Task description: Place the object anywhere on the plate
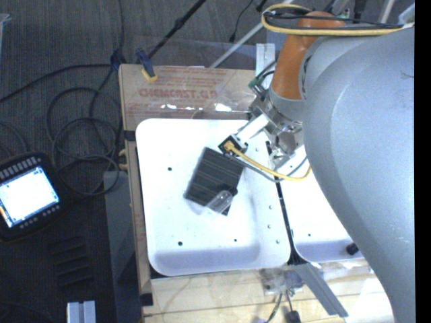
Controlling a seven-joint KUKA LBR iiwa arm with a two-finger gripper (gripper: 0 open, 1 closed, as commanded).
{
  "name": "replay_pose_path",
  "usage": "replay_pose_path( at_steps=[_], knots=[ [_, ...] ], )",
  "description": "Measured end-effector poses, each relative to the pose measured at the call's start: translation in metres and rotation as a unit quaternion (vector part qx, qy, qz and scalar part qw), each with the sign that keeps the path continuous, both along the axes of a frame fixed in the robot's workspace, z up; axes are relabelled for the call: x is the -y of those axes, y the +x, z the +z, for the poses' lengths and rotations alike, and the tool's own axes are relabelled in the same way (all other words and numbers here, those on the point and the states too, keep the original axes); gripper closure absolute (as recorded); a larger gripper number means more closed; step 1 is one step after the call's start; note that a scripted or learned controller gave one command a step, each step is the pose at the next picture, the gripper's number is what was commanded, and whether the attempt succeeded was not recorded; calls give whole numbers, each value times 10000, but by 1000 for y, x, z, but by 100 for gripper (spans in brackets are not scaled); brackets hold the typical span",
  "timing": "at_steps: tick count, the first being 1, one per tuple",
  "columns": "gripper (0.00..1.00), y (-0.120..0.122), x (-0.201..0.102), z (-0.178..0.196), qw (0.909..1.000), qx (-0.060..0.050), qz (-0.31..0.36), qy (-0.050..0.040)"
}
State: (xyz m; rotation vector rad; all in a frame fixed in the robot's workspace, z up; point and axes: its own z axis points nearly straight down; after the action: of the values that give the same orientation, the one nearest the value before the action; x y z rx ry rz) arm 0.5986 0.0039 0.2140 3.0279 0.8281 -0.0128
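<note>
My gripper [220, 201] hangs over the middle of the left white bin [168, 247]. From above it reads as a dark ribbed block tilted down to the left, joined to the wrist by a yellow cable. A small pale grey shape sits at its lower tip. I cannot tell whether that shape is part of the gripper or a separate object. The gripper's shadow falls on the bin floor just beneath it.
The grey arm with its orange band [293, 66] covers most of the right bin [316, 247]. A small dark item [350, 249] lies near that bin's front. A cardboard sheet [182, 93] lies behind the bins. Cables and a lit pendant [25, 194] lie on the floor to the left.
</note>
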Motion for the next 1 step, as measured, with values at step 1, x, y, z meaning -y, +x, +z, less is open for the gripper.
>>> replay_pose_path(
  at_steps=[1],
  knots=[
    [0, 39, -85, -34, 9970, -4, 770, 3]
  ],
)
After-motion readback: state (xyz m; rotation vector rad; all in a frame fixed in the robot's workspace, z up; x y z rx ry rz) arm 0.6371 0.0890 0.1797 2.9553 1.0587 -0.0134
